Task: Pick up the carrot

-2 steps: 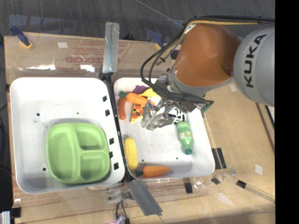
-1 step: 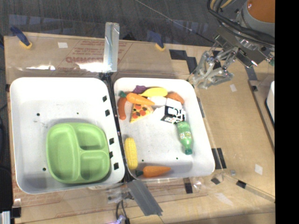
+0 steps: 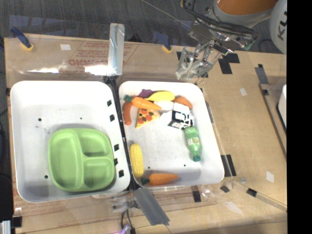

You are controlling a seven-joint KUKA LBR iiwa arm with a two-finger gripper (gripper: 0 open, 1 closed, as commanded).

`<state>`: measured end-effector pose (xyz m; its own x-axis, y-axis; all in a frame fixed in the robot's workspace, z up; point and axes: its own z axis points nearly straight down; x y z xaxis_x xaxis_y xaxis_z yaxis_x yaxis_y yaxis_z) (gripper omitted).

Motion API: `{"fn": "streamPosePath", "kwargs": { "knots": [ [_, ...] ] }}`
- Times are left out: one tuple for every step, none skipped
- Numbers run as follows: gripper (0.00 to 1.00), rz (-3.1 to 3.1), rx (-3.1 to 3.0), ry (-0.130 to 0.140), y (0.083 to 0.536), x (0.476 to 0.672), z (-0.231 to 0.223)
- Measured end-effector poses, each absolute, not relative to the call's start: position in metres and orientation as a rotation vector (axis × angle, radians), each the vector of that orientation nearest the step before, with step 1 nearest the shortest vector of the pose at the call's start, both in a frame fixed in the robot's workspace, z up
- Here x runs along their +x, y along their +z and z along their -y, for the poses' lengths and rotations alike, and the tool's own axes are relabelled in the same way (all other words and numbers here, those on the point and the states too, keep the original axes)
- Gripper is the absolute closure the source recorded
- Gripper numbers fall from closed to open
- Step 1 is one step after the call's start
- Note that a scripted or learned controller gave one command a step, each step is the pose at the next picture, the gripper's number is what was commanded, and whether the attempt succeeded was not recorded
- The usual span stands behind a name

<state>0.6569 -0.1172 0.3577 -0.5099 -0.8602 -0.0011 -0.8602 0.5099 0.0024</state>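
An orange carrot lies along the front wall of the right bin, its darker stem end pointing left. A second orange, carrot-like piece lies at the back of that bin beside a pizza slice. My gripper hangs over the bench just behind the right bin's back rim, well away from both orange pieces. Its pale fingers stand open and hold nothing.
The right bin also holds a banana, a purple piece, a sausage, a black-and-white carton, a green bottle and a corn cob. In the left bin sits a green divided plate.
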Motion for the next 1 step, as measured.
{"fn": "streamPosePath", "kwargs": {
  "knots": [
    [1.0, 2.738, 1.534, -0.009, 0.2935, 0.6564, 0.0623]
  ]
}}
